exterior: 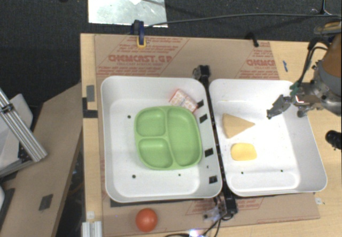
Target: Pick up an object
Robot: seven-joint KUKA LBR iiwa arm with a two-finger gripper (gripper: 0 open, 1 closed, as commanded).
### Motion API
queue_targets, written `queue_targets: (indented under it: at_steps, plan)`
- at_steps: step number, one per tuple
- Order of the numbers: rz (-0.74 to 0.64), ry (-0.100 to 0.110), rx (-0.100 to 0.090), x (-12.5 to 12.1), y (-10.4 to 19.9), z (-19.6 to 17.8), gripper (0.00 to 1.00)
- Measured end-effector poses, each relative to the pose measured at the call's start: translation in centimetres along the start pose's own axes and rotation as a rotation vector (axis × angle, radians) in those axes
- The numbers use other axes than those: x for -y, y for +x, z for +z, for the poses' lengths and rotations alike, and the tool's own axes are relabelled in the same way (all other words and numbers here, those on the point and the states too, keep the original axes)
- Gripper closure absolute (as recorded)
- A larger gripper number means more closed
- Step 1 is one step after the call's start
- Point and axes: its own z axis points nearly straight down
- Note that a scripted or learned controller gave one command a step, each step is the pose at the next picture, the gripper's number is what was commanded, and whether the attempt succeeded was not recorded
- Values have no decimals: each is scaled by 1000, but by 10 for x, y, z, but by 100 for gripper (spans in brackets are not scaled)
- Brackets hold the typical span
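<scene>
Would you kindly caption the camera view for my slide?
Gripper over right bin near tan wedge and yellow piece; green tray left.

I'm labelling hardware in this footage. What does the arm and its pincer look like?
At the view's right edge, the arm is grey metal with dark cables looping along it. Its pincer is a small dark grey, angular part jutting over the right white bin. A small reddish spot shows on the wrist block behind it.

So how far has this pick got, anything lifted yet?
Nothing looks lifted. The tan wedge and yellow piece lie on the right bin floor. The end effector hangs above that bin, right of the wedge, apart from both. Descent, grasp and lift all remain.
</scene>
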Motion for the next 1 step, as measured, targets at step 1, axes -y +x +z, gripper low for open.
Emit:
queue_targets:
  at_steps: [1]
  plan:
    - [3,4,-1,7,-8,53,0]
